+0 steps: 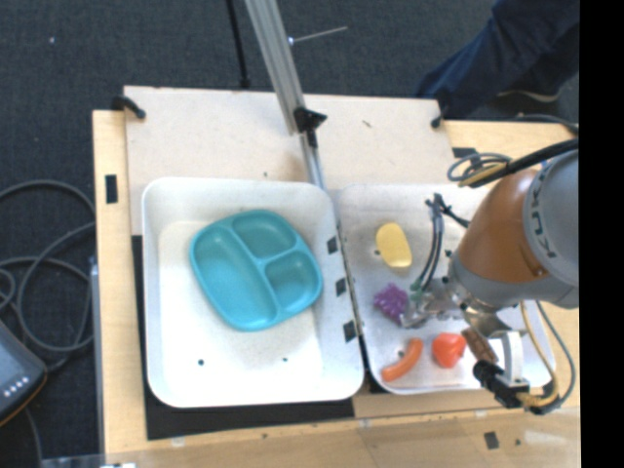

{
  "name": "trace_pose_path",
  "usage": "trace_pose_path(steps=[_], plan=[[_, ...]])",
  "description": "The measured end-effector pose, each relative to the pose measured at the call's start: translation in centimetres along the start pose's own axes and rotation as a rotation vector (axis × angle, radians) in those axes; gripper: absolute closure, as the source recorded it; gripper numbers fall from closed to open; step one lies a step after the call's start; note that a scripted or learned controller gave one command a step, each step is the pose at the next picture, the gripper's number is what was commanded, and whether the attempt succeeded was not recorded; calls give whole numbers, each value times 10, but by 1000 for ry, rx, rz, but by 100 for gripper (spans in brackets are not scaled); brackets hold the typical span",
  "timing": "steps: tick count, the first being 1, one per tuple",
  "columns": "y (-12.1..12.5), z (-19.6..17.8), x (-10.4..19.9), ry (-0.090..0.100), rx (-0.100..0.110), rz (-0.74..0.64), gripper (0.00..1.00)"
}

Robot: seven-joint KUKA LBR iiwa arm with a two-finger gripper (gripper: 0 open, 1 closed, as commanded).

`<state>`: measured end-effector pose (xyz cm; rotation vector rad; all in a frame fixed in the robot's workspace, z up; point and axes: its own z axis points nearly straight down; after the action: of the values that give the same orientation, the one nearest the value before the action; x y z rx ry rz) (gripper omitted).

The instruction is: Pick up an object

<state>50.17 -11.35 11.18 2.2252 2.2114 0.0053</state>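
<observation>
The right bin holds a yellow lemon-shaped piece, a purple grape bunch, an orange carrot-like stick and a red-orange tomato-like piece. My gripper hangs low over this bin, just right of the purple bunch and above the red piece. The grey arm with its orange band covers the bin's right half.
The left bin carries a teal divided plate. A metal pole rises behind the bins, with its foot between them. Cables lie at the bench's back right and on the dark floor to the left.
</observation>
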Motion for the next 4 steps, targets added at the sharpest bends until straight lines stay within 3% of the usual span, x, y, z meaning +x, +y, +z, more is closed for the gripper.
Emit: trace_pose_path(steps=[2, 4], plan=[[8, -101, -11, -2, -3, -9, 100], [33, -95, 85, 2, 4, -13, 100]])
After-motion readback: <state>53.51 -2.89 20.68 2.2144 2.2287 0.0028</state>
